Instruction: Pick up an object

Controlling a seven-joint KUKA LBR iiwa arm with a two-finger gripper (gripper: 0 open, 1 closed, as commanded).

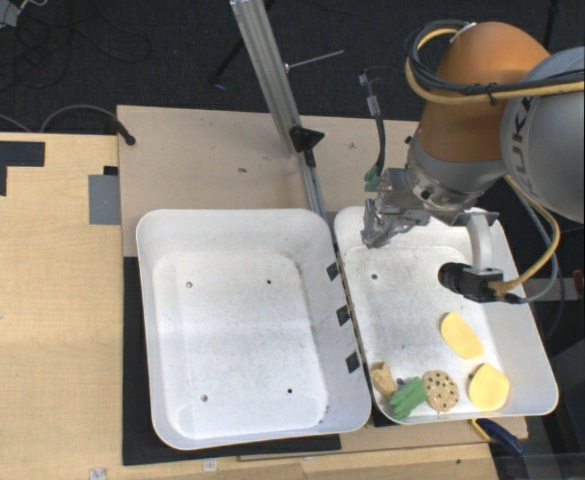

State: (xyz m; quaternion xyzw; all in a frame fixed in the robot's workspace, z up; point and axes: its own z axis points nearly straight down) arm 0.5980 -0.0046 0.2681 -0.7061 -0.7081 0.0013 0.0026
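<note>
**me:** My gripper hangs over the right bin's far corner. Can't tell how the jaws stand.

**you:** The objects?

**me:** Yellow pieces, cookie, green thing, well apart from the jaws, near edge.

From my feed the light is even and fairly bright, both white bins nearly blown out, shadows soft, the upper frame dark.
</note>
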